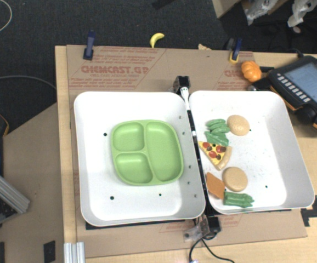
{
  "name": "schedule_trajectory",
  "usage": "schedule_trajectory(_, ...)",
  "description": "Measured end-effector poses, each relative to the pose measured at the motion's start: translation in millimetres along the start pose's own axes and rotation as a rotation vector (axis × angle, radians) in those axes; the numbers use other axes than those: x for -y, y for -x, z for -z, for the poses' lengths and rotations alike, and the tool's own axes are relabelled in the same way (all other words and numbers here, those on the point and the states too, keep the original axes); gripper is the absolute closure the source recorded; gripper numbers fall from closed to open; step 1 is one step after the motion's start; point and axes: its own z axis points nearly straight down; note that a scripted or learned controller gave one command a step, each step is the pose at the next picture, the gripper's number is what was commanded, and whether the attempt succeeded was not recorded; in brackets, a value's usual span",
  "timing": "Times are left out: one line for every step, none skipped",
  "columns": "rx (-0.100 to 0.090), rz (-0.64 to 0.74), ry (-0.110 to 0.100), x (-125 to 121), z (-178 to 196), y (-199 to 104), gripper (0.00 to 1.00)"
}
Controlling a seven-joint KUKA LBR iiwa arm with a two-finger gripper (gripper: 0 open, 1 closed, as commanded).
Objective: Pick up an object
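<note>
Toy food is gathered along the left side of the right bin [290,147]. A green bean pod [217,126] lies near the top of the group, with a tan round bun [238,125] just to its right. Below them is a pizza slice [215,153], its point aimed toward the lower right. Lower still sit a second tan bun [235,178], an orange slab [214,186] touching its left edge, and a green pea pod [238,199] lying just under both, near the bin's bottom rim.

The left bin [92,147] holds a light green divided plate [146,151], lying flat at its centre (three compartments, all facing up).

Both bins rest on a brown cardboard sheet [120,70] held by a blue clamp [89,45] at upper left. A small toy banana [157,39] sits at the sheet's top edge, and a small orange fruit [251,70] near its upper right corner, beside a teach pendant [304,84].

The gripper [282,1] appears at the frame's upper right edge, blurred and well apart from the bins; whether it is open or closed cannot be told, and nothing is visibly in its grasp.
</note>
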Motion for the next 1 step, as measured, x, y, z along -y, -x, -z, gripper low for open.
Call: schedule_trajectory(0.003,-0.005,-0.015,-1.3,-0.2,2.2,1.0)
